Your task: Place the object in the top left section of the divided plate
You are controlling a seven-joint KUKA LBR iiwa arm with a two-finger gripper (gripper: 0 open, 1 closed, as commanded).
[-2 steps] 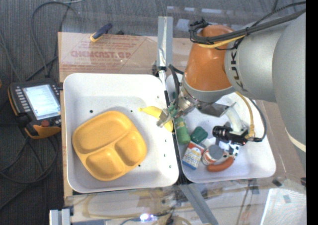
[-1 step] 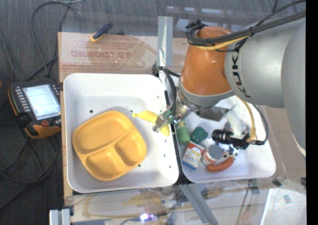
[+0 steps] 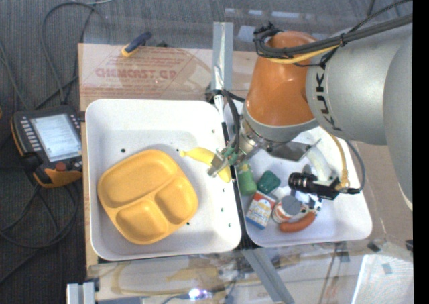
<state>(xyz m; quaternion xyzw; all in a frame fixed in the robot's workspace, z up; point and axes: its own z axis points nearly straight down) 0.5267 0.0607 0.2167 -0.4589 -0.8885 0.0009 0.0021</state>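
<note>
Jaws pinching small yellow banana-shaped toy, long axis pointing left toward yellow divided plastic plate just beyond.

The arm leans leftward, its hand angled low.

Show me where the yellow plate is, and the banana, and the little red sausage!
Yellow divided plate (image 3: 148,195): camera view, on the middle ridge where its sections meet.
Banana (image 3: 196,155): camera view, on the middle of the yellow fruit, beside the plate.
Red sausage (image 3: 297,225): camera view, on its middle, in the right bin.
</note>
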